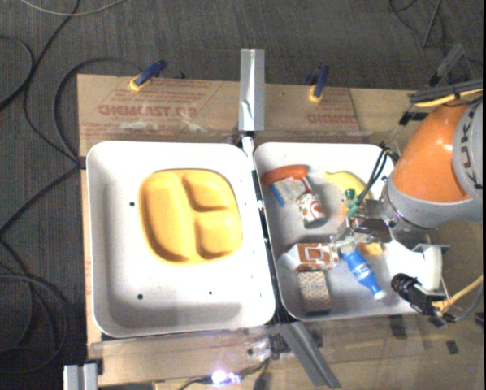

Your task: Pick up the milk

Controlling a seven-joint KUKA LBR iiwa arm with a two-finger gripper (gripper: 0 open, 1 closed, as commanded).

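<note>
Over the right-hand shallow white bin (288, 295), the grey arm with its orange band (430, 165) reached in from the right, and its pincer (355, 227) hung low near the middle of the clutter. Whether the pincer was open or closed could not be told; the wrist and cabling hid its tips, and nothing could be seen gripped in it.

The likeliest milk was the small brown-and-white carton (314, 255), lying on its side on the bin floor just to the left of the pincer and slightly nearer the front wall. Its long axis ran roughly left to right across the bin, so a grasp would probably need to close across the short sides. That reading was a judgement, as the label was too small to make out.

Close company made the reach awkward. A blue plastic bottle with a white cap (362, 271) lay slanted just beside the carton on its right, almost under the pincer, and a brown woven block (313, 289) sat touching or nearly touching the carton's front edge. A red-and-white can (310, 208) stood farther back.

The left white bin (105, 242) held a yellow divided tray (192, 214), well apart from all this. Both bins rested on the tabletop (105, 108).
</note>
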